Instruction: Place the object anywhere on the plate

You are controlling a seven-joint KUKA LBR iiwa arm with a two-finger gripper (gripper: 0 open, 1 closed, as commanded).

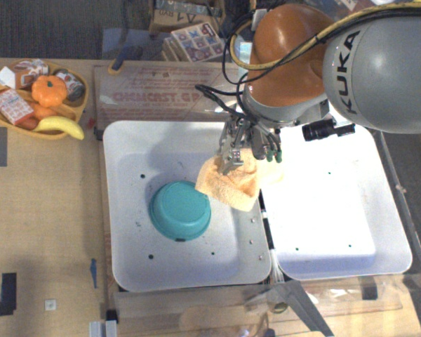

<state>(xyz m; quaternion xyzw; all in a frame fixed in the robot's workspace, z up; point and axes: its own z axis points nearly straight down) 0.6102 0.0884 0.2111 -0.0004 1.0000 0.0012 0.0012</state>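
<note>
A teal round plate [181, 210] lies in the left bin [126, 188], left of centre. A soft pale orange object [231, 185], like a folded cloth or sponge, hangs just right of the plate, over the left bin's right side. Its lower left corner nearly touches the plate's rim. My gripper [244, 157] comes down from the orange-banded wrist [288, 48] onto the object's top edge and is shut on it, with the material bunched between the fingers [231, 159]. The top of the object is hidden by the gripper.
The right bin [337, 209] lies under the arm. A yellow bowl of toy fruit and small boxes [38, 100] stands on the bench at the far left. A printed cardboard slab [161, 97] lies behind the left bin.
</note>
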